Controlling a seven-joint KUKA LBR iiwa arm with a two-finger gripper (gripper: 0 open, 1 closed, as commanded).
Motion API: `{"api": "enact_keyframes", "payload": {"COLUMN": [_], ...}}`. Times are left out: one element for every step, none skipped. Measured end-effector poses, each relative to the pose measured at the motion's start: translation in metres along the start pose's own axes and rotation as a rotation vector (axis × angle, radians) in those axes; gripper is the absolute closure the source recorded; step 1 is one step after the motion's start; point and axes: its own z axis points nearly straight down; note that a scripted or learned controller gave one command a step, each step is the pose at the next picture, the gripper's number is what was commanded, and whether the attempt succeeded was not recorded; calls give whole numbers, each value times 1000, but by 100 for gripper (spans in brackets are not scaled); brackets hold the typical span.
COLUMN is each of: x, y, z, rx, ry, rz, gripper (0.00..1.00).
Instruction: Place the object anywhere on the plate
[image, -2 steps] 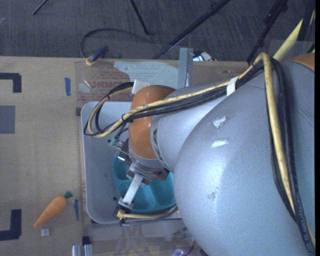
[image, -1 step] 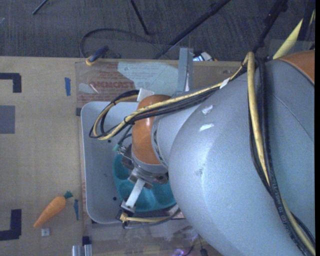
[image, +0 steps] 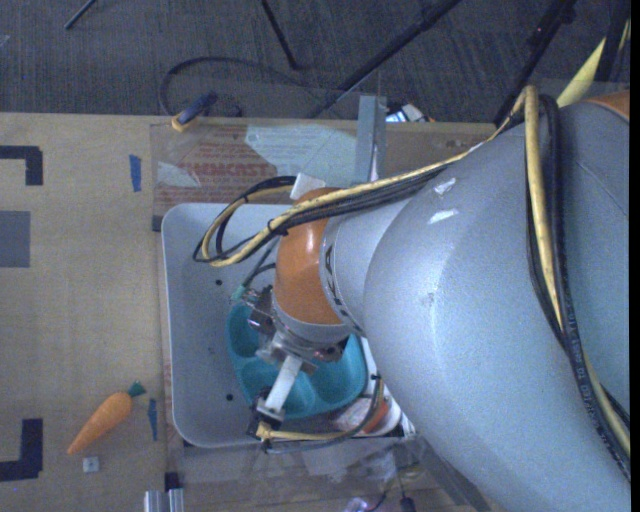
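Observation:
A teal divided plate (image: 243, 350) lies in the white bin (image: 190, 300), toward its front. My gripper (image: 287, 352) hangs right over the plate, below the orange wrist band, and the wrist hides what is under it. An orange toy carrot (image: 100, 421) with a green top lies on the wooden bench to the left, outside the bin and well away from the gripper. I see nothing held.
My grey arm covers the right half of the view and most of the bin. A small orange-red shape (image: 376, 420) peeks out beside the plate's right edge, mostly hidden. Blue tape marks (image: 135, 172) and black corner marks (image: 28, 165) sit on the bench at left.

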Motion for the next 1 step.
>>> {"api": "enact_keyframes", "payload": {"x": [-1], "y": [1], "z": [1], "rx": [-3], "ry": [-1], "rz": [-1], "gripper": [0]}}
